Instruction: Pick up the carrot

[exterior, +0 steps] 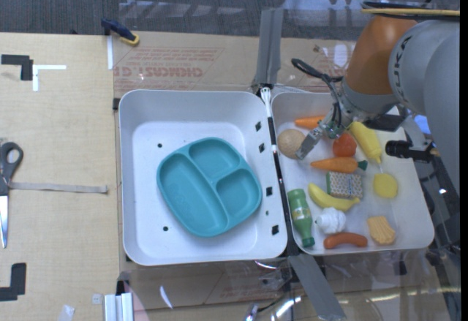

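Observation:
The carrot (335,164) is orange with a green stub at its right end and lies flat in the middle of the right bin (417,235). My gripper (322,135) hangs just above and to the left of it, between a brown potato (291,142) and a red tomato (344,145). It is open, and one grey finger (311,143) slants down-left toward the potato with nothing between the fingers. A smaller orange piece (308,122) lies at the bin's back, just left of the gripper.
Around the carrot lie a yellow corn cob (365,140), lemon (385,185), sponge (345,184), banana (329,199), green bottle (300,217), white garlic (330,221), sausage (346,240) and bread piece (380,229). The left bin (139,115) holds a teal divided plate (210,186).

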Action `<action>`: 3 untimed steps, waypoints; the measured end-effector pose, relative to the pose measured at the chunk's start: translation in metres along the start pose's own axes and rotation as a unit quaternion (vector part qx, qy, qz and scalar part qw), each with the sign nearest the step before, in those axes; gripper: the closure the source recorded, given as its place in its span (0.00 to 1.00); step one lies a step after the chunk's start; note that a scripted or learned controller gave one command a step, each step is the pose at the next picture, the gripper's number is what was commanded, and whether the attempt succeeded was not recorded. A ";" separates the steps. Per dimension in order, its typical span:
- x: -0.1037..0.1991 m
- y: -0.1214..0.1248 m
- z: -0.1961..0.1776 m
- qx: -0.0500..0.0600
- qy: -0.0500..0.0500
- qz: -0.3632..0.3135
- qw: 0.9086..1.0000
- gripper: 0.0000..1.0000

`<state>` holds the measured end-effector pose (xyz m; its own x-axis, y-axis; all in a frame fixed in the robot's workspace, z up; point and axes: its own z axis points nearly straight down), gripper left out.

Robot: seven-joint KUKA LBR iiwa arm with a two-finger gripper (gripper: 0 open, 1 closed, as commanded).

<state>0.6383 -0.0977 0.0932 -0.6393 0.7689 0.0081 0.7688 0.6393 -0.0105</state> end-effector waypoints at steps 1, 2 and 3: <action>-0.014 -0.003 0.001 -0.005 -0.003 0.223 0.975 0.00; 0.034 -0.053 0.001 -0.006 -0.004 0.244 0.970 0.00; 0.063 -0.092 0.002 -0.006 -0.003 0.318 0.948 0.00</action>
<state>0.5273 -0.1080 0.0923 -0.0455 0.9990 -0.0009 0.9990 0.0455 0.0007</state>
